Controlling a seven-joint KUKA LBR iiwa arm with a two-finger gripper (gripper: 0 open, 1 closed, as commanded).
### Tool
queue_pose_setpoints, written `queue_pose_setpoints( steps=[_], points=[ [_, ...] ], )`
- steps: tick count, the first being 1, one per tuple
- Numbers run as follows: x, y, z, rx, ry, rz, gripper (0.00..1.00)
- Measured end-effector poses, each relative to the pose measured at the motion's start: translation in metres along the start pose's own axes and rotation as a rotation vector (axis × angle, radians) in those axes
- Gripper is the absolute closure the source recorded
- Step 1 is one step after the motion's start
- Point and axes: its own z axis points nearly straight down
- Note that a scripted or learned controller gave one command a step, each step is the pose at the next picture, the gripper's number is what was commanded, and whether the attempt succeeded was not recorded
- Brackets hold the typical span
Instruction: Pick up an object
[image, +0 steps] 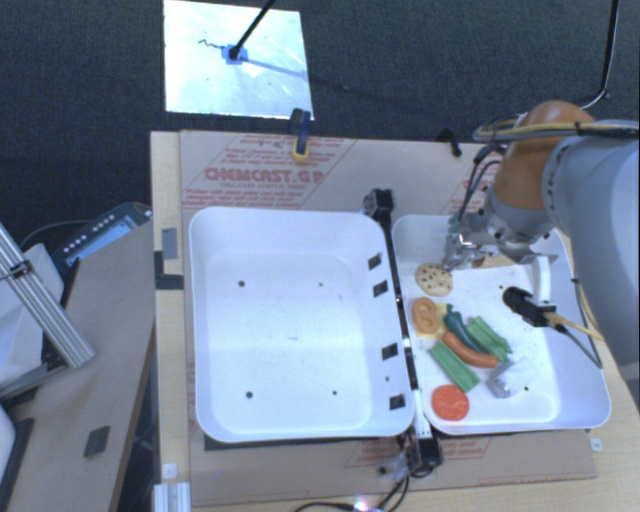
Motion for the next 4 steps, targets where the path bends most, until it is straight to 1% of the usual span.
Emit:
queue_pose_setpoints(
  steps=[1,2,3,4],
  points=[
    [0.012,-0.054,0.001,0.015,0.002,0.011,1.00],
    [0.032,-0.089,-0.001,0.011,0.001,0.011,1.00],
    [-0.029,-0.129,0.000,0.013,0.001,0.014,1.00],
    [0.001,-0.055,-0.001,0.003,0.000,0.003,1.00]
  ],
)
